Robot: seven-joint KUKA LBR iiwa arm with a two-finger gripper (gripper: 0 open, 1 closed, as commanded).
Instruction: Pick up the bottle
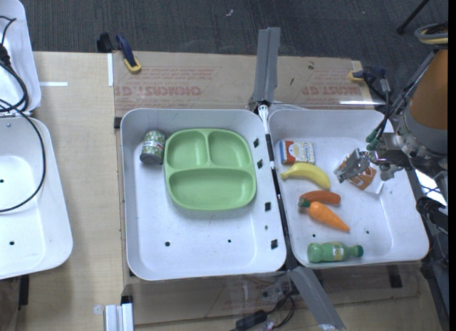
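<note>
Rightward, my claw hangs over the right bin, grip state unclear. That bin holds bottle at its near edge, carrots, banana, carton. Left bin: tray, can.

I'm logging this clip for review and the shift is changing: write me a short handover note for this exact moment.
Gripper: hovering over the right bin, above an orange packet; nothing seen held.
Bottle: green, lying on its side at the right bin's front edge, apart from the gripper.
Nearby: two carrots, banana, small carton. Left bin has a green divided plate and a can.
Done: nothing yet; bottle untouched.
Left: move to the bottle, grasp, lift.
</note>
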